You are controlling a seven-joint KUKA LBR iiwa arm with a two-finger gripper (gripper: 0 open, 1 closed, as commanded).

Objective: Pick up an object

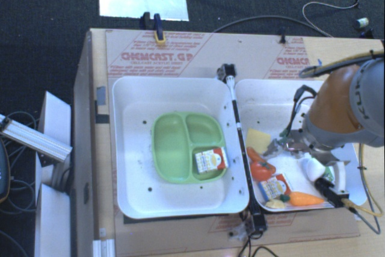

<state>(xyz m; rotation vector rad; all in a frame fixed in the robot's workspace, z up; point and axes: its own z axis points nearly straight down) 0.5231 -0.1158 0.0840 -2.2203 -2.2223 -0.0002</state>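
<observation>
Hand (281, 144) is hovering low in the right bin (264, 96), apparently approaching; whether it is open I cannot tell. Red toy (260, 167) is lying just beside, needing a short descent.

- Two white bins are counted on the tabletop: a left bin (129, 129) and a right bin (264, 96).
- One green divided plate (174, 144) is seen in the left bin.
- Two small snack packets are tallied: one on the plate (210, 161), one in the right bin (275, 186).
- One carrot (307, 198) is noted.
- One red item (260, 167) and one yellow piece (257, 139) are counted, kind unclear.
</observation>
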